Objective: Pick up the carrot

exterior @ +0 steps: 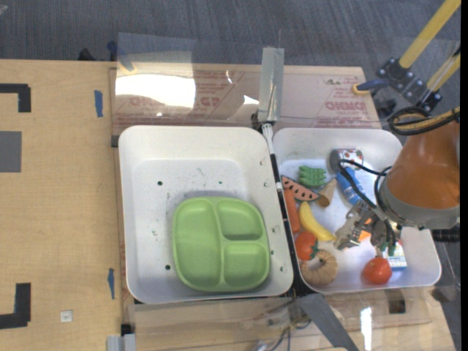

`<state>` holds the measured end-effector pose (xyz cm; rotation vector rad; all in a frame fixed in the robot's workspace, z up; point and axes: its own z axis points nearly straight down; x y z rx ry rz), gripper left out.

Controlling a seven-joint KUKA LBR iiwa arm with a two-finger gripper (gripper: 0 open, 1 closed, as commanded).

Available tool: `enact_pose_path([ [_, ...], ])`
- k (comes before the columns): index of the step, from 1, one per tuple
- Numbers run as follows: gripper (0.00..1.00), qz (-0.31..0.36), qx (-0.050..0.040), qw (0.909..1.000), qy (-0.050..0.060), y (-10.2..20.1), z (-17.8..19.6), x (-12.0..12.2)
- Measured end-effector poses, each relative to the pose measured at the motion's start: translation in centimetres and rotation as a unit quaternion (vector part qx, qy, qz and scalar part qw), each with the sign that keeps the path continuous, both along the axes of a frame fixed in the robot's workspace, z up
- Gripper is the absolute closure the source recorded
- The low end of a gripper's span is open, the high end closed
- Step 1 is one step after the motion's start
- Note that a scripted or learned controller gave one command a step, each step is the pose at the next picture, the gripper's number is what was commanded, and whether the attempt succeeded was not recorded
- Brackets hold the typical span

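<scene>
Faint red print on the clear sheet [219,93] behind both bins, too blurred and glare-washed to read. No other legible text.

Arm band: broad orange collar, right edge of frame
End effector [363,229]: small metallic grey fingers
Cable: black, looping above the band

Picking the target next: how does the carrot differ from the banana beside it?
The carrot is orange, straight and slim against the right bin's left wall; the banana is yellow, curved and thicker, lying further in, nearer the gripper. Both lie flat in the right bin, close together.
</scene>
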<state>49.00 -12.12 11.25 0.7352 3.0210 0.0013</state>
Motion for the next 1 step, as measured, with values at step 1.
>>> enact_pose_path([
  [1,1.00,0.001,-0.0009,1.0000,-0.004,0.04,1.02,0.22],
])
